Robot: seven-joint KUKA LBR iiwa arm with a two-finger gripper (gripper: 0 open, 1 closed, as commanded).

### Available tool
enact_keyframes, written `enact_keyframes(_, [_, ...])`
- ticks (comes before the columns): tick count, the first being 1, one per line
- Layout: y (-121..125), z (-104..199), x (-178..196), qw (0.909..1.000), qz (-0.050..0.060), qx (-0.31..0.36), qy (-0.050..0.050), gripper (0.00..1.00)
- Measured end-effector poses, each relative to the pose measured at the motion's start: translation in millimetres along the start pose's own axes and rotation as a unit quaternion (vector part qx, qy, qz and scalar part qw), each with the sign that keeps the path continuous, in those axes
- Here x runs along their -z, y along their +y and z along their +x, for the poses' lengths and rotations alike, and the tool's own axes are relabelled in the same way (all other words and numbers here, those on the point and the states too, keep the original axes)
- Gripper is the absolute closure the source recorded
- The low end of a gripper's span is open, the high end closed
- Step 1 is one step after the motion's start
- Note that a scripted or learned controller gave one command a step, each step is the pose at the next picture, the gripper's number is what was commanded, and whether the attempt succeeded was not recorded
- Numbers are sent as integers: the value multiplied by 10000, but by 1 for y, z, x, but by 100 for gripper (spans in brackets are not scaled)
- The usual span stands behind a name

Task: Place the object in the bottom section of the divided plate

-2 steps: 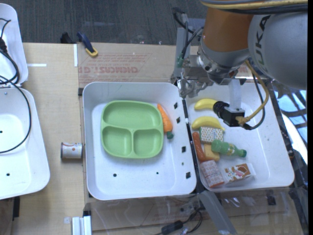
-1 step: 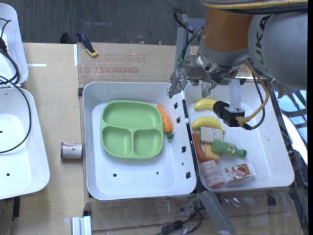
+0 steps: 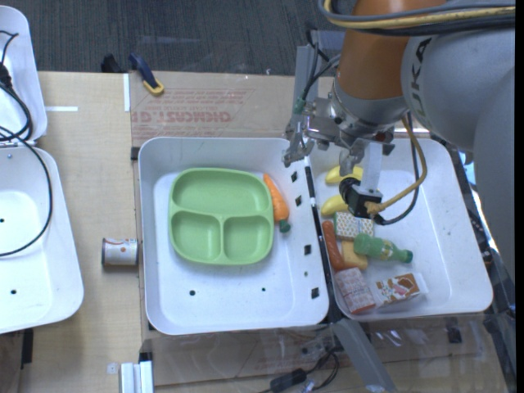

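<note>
— What fills the far right?
— The arm (image 3: pixel 458 64), reaching in over the right bin (image 3: pixel 446 219). Its gripper (image 3: pixel 356 166) hangs near that bin's far left corner; whether it is parted or closed cannot be told, since the wrist hides it.
— And the left bin (image 3: pixel 205 301)?
— It holds the divided plate (image 3: pixel 217 191), green, with its one wide section on the far side and two small sections on the near side.
— Where is the carrot (image 3: pixel 277 199)?
— Outside the plate, against its right rim. Its long axis runs far to near, with the orange tip far and the green top near.
— What lies in the right bin?
— A banana (image 3: pixel 333 206), partly covered by the gripper, a green bottle (image 3: pixel 383 250) on its side, and packets (image 3: pixel 399 286) crowded together and hard to make out.
— Anything on the bench?
— A small can (image 3: pixel 120 252), just left of the left bin.
</note>
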State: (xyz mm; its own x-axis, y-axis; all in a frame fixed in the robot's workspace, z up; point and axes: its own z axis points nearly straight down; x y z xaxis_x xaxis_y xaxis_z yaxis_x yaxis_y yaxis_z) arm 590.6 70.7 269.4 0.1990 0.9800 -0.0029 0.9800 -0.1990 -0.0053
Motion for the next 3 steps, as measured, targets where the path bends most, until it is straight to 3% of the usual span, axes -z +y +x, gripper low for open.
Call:
enact_keyframes(1, [1,-1,8,10000,11,3,-15,100])
enact_keyframes(2, [71,-44,-52,9989,-13,-463,-1,100])
enact_keyframes(3, [87,-87,-31,9947,-18,-1032,3,100])
